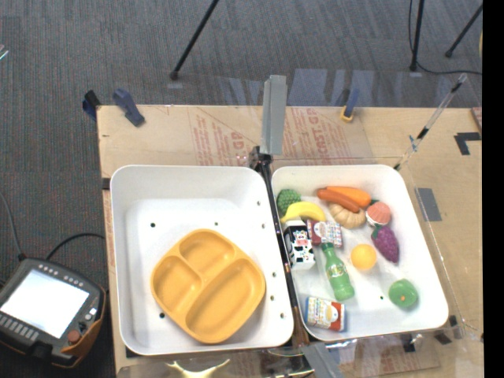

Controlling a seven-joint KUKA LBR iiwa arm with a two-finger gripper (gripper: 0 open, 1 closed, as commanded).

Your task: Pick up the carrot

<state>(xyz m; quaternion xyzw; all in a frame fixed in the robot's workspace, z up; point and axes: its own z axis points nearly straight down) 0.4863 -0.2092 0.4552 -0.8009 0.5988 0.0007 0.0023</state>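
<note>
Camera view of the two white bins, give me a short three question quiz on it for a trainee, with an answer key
1. True or false: the carrot lies in the bin with the yellow divided plate.
2. Which item touches the carrot's lower side? A) green bottle B) tan croissant-shaped pastry C) green apple
3. Fill in: the purple grapes lie in the ____ bin as the view shows it.

Key: 1 false; 2 B; 3 right.

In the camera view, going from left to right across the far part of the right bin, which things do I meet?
Green bumpy vegetable → yellow banana → carrot → pink round fruit.
</note>
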